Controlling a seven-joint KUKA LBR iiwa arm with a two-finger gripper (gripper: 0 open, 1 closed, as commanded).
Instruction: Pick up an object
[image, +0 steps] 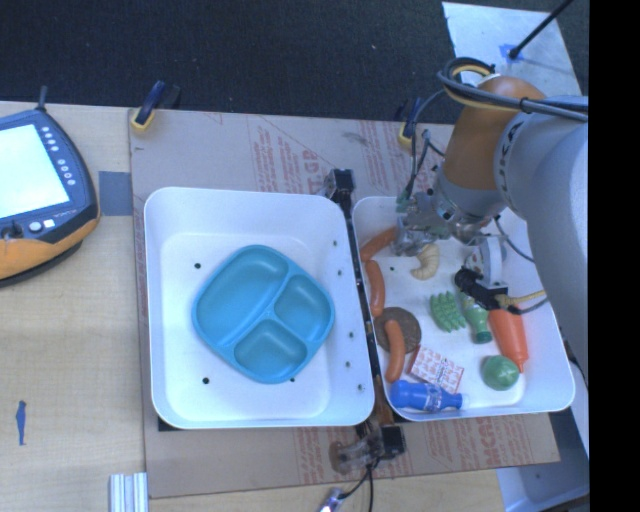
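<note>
My gripper (412, 234) hangs low over the far left part of the right bin (545, 400), below the orange band of the arm. A pale curved cashew-shaped piece (428, 262) lies just in front of it, and a long orange sausage (375, 285) lies beside it along the bin's left wall. Further forward sit a green ridged piece (448, 310), a carrot (510, 337), a green ball (500, 372), a blue bottle (425, 398), a red-and-white packet (438, 369) and a second sausage (397, 347) on a brown disc.
A blue divided plate (263, 313) lies in the left bin (170, 225). A teach pendant (35, 195) rests on the bench at the far left. Clamps (150, 105) hold the board's back edge. Cables and a black part (478, 290) trail near the arm.
</note>
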